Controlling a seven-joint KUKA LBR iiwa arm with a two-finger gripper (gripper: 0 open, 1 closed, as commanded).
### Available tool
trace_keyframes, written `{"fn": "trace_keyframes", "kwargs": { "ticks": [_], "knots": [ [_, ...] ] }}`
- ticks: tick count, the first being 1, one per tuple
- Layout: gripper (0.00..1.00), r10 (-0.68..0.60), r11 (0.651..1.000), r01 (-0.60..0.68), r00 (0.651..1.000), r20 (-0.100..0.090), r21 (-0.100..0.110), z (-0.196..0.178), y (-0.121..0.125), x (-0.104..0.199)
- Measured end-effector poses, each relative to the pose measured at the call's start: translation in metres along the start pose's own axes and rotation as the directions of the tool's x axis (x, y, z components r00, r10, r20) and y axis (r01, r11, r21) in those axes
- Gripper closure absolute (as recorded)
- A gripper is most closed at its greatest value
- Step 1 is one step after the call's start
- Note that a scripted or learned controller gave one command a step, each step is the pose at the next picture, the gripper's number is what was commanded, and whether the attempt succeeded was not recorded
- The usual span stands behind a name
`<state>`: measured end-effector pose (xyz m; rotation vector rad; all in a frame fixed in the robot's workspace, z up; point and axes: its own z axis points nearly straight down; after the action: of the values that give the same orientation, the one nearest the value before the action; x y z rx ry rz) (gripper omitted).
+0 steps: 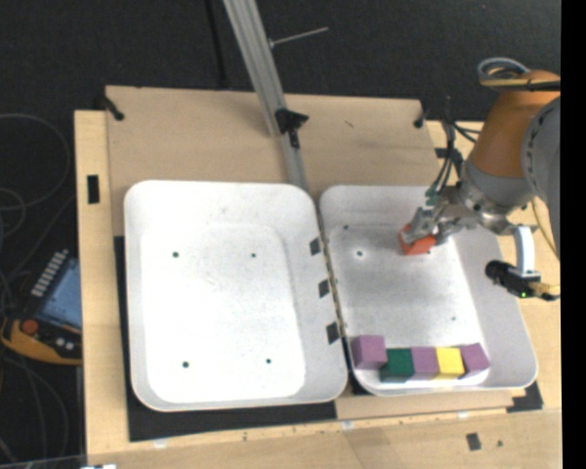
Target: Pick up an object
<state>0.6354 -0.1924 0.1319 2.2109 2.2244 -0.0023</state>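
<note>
Down at the front edge of the right bin (pixel 488 272), five blocks sit in a tight row against the near wall: a purple block (pixel 369 350) on the left, a green block (pixel 398 363) touching it, then another purple one (pixel 425 361), a yellow block (pixel 450 362) and a last purple block (pixel 474 357) at the right end. Up the bin, well apart from that row, here's the action: the gripper (pixel 425 231) has reached in from the right on the grey arm (pixel 498 179), orange band (pixel 508 130) showing above the wrist. Right at its tip is an orange-red object (pixel 417 243), and it sits between the fingers, so the gripper is clamped on it, closed down to the object's width. Whether the object is touching the bin floor or just above it, I cannot tell from this angle. Over to the left, the left bin (pixel 225 291) lies side by side with the right one on the wooden bench (pixel 195 135). A metal pole (pixel 259 62) slants across the back of the bench.
</note>
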Motion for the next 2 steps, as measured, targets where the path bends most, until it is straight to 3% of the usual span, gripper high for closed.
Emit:
{"fn": "trace_keyframes", "kwargs": {
  "ticks": [1,2],
  "knots": [
    [1.00,-0.001,1.000,0.001,1.000,-0.007,0.003,-0.018,-0.025,0.083],
    [1.00,-0.004,1.000,0.004,1.000,-0.007,-0.004,-0.069,0.006,0.157]
  ]
}}
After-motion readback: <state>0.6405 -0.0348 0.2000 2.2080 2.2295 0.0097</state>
